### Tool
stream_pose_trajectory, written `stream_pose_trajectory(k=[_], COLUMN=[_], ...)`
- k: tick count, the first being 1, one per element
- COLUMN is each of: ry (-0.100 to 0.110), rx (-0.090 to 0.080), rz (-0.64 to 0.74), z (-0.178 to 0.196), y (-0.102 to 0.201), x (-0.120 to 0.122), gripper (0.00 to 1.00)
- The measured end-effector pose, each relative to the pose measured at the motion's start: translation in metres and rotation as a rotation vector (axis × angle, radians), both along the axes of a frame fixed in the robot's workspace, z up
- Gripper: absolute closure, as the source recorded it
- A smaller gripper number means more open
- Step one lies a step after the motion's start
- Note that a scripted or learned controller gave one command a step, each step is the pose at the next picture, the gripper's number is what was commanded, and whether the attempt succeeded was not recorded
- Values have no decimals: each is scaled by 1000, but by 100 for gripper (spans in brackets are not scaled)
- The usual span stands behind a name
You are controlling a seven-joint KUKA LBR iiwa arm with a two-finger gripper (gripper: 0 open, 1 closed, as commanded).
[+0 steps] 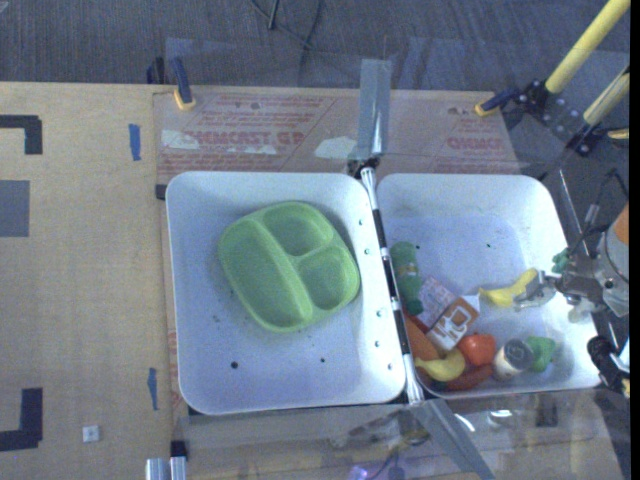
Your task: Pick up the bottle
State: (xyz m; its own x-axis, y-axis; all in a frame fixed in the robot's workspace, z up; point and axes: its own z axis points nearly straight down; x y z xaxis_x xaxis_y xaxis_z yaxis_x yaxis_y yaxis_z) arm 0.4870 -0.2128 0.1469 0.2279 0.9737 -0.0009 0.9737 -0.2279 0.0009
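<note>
My gripper (545, 290) hangs at the right bin's (520, 203) right edge beside the banana (508, 291); whether it is open I cannot tell. The green bottle (406, 267) lies far-left against the divider. I should approach from above, clear of the carton (452, 324).

Tan bench (80, 298) with black corner marks and blue tape, two white bins side by side: left bin (200, 368), right bin (460, 203), cardboard sheet (270, 133) behind them

green plate (289, 265), white bins (200, 368), yellow banana (508, 290)
</note>
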Motion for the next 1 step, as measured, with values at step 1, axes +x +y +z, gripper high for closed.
stream_pose_trajectory(k=[1], ry=[-2], rx=[7], rz=[90], z=[-51], y=[2], x=[-4], gripper=[0])
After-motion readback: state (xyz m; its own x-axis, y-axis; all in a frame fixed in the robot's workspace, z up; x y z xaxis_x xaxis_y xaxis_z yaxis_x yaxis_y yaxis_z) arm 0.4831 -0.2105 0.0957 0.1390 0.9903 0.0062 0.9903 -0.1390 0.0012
